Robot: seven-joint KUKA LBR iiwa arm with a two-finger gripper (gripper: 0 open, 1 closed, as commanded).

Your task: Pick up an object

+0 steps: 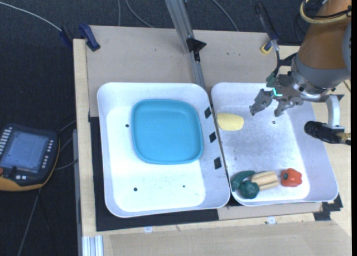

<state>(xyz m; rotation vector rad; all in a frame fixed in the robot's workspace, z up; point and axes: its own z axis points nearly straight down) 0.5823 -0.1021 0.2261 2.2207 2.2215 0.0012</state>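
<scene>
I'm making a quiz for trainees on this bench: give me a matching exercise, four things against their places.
Things:
1. blue plate
2. lemon
3. tomato
4. gripper

Places:
A. right bin's near right corner
B. over the right bin's far part
C. middle of the left bin
D. right bin, by the divider

Pairs: 1-C, 2-D, 3-A, 4-B

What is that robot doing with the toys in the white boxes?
The robot arm's tool hangs open above the right bin, holding nothing. Its job is to pick something up. A yellow lemon-shaped toy lies near it, and a green toy, a tan piece and a red toy sit at the front. A blue plate fills the left bin.
</scene>
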